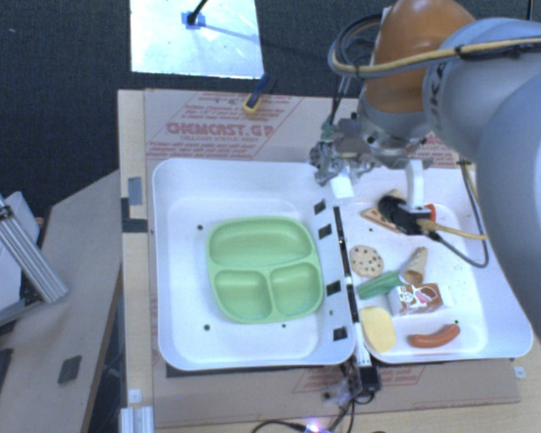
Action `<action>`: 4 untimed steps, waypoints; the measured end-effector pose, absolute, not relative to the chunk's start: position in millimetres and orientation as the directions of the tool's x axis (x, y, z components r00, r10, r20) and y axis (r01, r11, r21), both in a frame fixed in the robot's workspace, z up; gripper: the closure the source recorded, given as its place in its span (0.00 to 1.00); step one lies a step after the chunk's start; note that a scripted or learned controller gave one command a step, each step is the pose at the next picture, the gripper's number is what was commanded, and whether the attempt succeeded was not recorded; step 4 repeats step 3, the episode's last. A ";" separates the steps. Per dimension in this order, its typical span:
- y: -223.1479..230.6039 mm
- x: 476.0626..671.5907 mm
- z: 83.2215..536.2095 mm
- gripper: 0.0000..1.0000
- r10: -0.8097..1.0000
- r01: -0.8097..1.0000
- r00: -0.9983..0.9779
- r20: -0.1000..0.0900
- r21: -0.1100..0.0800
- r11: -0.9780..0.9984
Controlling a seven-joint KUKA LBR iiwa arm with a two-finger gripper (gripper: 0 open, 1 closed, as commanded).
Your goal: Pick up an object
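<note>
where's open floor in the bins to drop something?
Left bin: bare strip around the green tray, widest at its far end. Right bin: crowded centre and near end with cookie, cone, sausage; right wall side is free.

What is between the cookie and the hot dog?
In the camera view, a green pickle and a small brown box lie between the cookie and the hot dog. The yellow piece sits off to the side.
</note>
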State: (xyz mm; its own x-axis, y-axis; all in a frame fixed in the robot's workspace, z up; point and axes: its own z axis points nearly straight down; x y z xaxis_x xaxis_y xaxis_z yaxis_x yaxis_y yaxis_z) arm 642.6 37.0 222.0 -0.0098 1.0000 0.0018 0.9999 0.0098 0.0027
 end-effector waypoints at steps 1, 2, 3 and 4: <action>77.7 661.6 215.0 1.00 1.000 1.000 -0.008 0.001 0.003 0.008; 83.5 657.4 228.8 1.00 1.000 1.000 -0.007 0.001 0.003 0.007; 80.9 670.5 231.9 1.00 1.000 1.000 -0.007 0.000 0.003 0.007; 80.9 670.5 231.9 1.00 1.000 1.000 -0.007 0.000 0.003 0.007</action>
